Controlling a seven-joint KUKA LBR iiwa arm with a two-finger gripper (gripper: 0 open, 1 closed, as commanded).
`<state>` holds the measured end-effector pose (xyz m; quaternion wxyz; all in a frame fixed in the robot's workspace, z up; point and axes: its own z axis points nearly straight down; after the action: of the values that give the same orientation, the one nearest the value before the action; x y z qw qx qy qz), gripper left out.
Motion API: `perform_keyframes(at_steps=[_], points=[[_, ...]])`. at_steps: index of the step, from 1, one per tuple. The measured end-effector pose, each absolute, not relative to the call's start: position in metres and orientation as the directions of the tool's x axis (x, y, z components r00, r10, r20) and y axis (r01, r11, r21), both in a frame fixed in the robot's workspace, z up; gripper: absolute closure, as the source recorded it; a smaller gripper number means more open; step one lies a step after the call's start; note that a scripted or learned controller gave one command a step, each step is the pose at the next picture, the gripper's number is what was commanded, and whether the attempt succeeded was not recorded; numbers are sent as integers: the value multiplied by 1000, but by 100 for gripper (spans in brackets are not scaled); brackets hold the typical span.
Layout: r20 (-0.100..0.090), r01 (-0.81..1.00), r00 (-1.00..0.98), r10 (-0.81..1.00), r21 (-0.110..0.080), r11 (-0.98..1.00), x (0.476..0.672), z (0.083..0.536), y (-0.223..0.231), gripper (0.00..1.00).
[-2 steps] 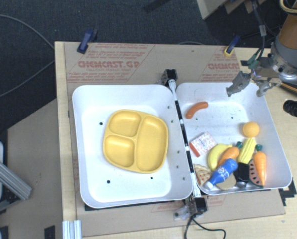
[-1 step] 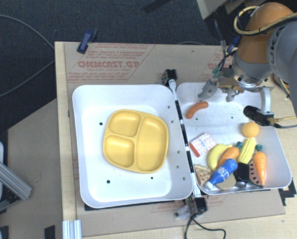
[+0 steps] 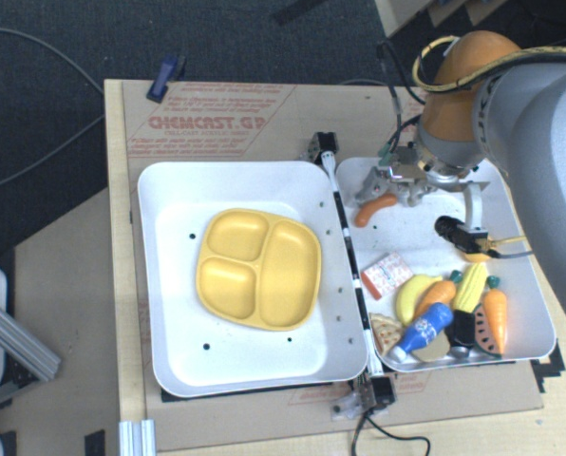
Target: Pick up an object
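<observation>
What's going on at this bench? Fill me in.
A grey robot arm with an orange band reaches in over the right bin, its gripper low near the bin's far left corner. An orange sausage-shaped piece lies right at the gripper; whether it is gripped is unclear. The rest of the toy food, including a banana, a carrot and a blue bottle, is heaped at the near end. The left bin holds a yellow divided plate.

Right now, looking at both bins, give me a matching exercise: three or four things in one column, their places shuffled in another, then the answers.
Things:
1. yellow divided plate
2. orange sausage
3. blue bottle
4. blue clip

Places:
A. bench's far left corner, outside the bins
B. right bin's near edge, among the toy food
C. middle of the left bin
D. right bin's far end, under the wrist

Pairs: 1-C, 2-D, 3-B, 4-A
</observation>
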<state>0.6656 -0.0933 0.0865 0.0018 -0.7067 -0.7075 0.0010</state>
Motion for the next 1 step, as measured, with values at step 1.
perform_keyframes(at_steps=[1], points=[[0, 1000, 0, 1000, -1, 0, 666, 85, -101, 0]])
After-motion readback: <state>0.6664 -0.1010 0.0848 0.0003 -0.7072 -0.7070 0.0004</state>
